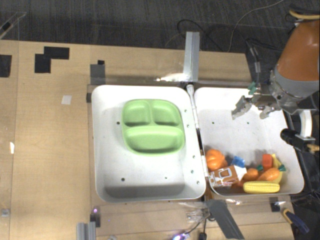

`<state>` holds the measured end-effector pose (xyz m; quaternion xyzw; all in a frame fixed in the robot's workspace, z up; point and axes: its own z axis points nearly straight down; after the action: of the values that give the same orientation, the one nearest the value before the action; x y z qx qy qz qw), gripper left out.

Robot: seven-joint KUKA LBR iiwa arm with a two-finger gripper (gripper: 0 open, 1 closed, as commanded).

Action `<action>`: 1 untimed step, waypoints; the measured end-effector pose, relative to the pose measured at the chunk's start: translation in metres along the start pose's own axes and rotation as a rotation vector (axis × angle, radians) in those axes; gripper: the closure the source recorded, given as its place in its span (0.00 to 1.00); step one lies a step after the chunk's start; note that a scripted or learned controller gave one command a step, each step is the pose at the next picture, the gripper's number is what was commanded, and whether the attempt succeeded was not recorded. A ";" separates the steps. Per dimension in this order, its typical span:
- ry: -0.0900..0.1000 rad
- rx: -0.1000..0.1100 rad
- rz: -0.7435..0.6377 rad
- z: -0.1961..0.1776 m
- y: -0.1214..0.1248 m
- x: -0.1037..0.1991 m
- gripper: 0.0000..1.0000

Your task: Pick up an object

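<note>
A green divided plate [151, 125] is lying in the left bin [107, 184]. In the right bin [225, 109], toy foods are crowding the near edge: an orange pumpkin [215, 159], a small printed box [225, 176], a blue piece [238, 161], and a yellow corn cob [261, 187]. Above the bin's far half, the gripper [253, 107] is hovering with fingers spread, pinching nothing.

Even overhead light (soft shadows), slight blur.
</note>
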<state>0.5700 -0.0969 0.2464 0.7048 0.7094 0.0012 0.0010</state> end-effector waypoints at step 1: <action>0.000 0.003 -0.217 0.130 -0.068 -0.015 0.00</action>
<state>0.5028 -0.1128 0.1158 0.6240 0.7814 0.0002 0.0001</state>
